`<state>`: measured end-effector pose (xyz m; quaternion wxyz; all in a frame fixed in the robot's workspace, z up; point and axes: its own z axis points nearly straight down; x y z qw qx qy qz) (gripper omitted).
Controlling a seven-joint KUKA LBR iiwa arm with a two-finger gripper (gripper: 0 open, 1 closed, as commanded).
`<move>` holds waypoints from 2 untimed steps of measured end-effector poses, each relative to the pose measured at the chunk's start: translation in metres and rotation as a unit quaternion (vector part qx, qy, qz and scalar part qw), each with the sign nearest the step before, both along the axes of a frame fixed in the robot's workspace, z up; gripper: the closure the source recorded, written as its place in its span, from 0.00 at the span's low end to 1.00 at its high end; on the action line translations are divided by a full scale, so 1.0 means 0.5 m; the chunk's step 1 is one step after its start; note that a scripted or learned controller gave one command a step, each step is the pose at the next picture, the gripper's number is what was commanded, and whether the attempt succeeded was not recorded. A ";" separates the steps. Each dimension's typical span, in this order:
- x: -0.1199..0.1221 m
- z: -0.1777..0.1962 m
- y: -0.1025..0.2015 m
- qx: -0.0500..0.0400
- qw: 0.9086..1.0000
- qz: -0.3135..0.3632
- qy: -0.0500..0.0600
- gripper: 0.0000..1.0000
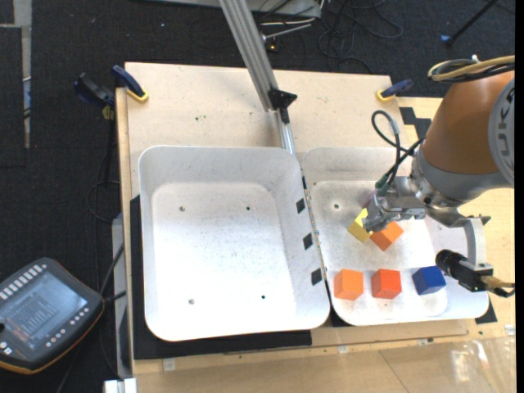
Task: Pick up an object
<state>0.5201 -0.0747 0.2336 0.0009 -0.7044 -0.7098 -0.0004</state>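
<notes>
Gripper (378,223) sits low in the right bin (327,174) over a yellow block (359,228) and an orange block (387,234) (touching). Finger state: cannot tell. Advise isolating one block before lifting.

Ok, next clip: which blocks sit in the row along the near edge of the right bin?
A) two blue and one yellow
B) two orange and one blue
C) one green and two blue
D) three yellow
B: along the near edge of the right bin sit an orange block, a second orange block and a blue block.
</notes>
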 end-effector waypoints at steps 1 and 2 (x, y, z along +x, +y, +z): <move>-0.028 -0.002 0.119 0.000 1.000 0.001 0.000 1.00; -0.035 0.020 0.234 0.000 1.000 0.001 -0.001 1.00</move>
